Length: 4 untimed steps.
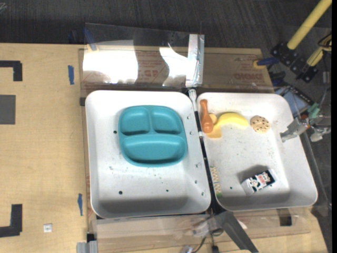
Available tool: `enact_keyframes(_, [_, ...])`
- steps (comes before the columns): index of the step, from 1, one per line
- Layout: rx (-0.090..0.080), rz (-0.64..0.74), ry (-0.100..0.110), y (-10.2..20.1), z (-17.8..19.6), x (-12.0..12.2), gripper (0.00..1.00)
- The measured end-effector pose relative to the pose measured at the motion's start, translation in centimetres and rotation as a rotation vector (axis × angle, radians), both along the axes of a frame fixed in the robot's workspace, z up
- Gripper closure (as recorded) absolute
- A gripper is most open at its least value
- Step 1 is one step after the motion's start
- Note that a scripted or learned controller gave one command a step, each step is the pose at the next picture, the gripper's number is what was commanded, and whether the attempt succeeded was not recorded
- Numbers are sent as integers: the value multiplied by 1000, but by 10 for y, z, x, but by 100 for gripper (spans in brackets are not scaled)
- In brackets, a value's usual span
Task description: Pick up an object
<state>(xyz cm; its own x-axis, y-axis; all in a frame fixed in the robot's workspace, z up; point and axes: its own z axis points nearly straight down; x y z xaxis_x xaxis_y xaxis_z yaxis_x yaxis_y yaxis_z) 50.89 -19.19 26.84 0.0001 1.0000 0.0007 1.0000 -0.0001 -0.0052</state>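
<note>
The right bin (pixel 295 191) holds an orange carrot-shaped toy (pixel 206 121) against its left wall. A yellow banana (pixel 231 120) lies beside the toy, and a round tan cookie (pixel 259 123) sits to the banana's right. A small black-and-white carton (pixel 259 181) lies tilted near the front of this bin. My gripper (pixel 304 129) hovers over the bin's right rim, to the right of the cookie and apart from every object. It is small and partly cut off at the view's edge.
The left bin (pixel 100 188) carries a teal divided plate (pixel 152 134). A clear plastic sheet with a taped edge (pixel 195 59) stands behind the bins. Yellow-handled equipment (pixel 310 20) sits at the far right. Cardboard bench (pixel 37 157) stretches to the left.
</note>
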Motion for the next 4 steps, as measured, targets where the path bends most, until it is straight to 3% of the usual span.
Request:
enact_keyframes(1, [3, 287, -1, 17, -173, -5, 0])
enact_keyframes(2, [-3, 221, -13, 42, -182, 44, 0])
enact_keyframes(3, [0, 436, -6, 131, -85, 82, 0])
enact_keyframes(4, [0, 728, -4, 72, -126, 110, 0])
